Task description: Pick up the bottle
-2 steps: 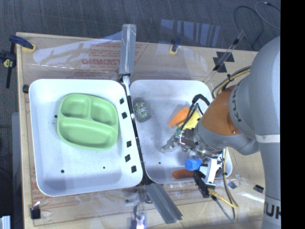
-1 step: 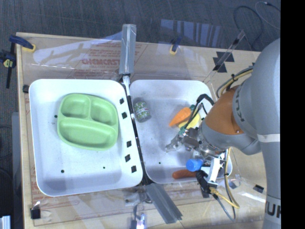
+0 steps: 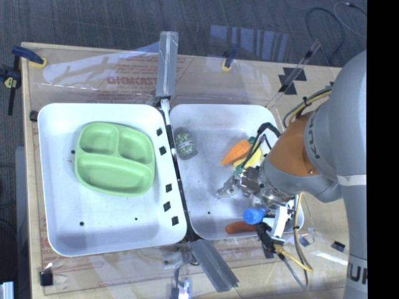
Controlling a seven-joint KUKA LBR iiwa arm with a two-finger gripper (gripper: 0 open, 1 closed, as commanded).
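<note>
Two white bins are seen side by side on the table [image 3: 206, 64]. The bottle [image 3: 185, 144] lies at ten o'clock in the right bin [image 3: 212, 114]. The jaws [image 3: 232, 187] are lowered near the bin's centre; their state cannot be told. A green tray [image 3: 116, 157] rests in the left bin [image 3: 56, 223].

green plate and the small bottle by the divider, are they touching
Apart. The camera view shows the green plate in the left bin and the small bottle in the right bin, beyond the divider.
</note>
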